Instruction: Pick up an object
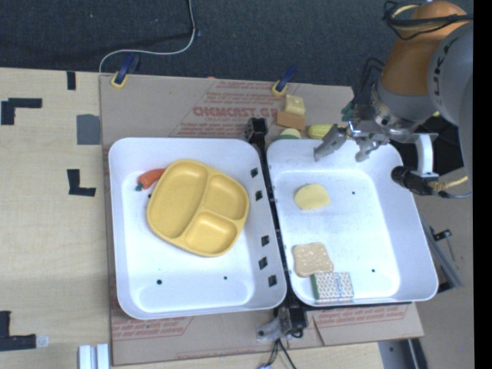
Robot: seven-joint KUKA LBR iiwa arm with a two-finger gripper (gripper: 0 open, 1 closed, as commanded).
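arm: reaches in from the right, wrist bent down over right bin (407, 229) far rim | gripper (343, 147): fingers spread, released, nothing between them | yellow round object (312, 197): lies just below-left of the fingertips, apart

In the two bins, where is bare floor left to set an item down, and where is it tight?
Right bin: bare floor between the yellow round piece and the right wall. Left bin: a bare strip along the near wall below the yellow tray. Crowded: the right bin's near-left corner, with the toast and patterned sponge.

Grey arm (430, 60) reaches in, tool (344, 150) splayed, holding nothing.
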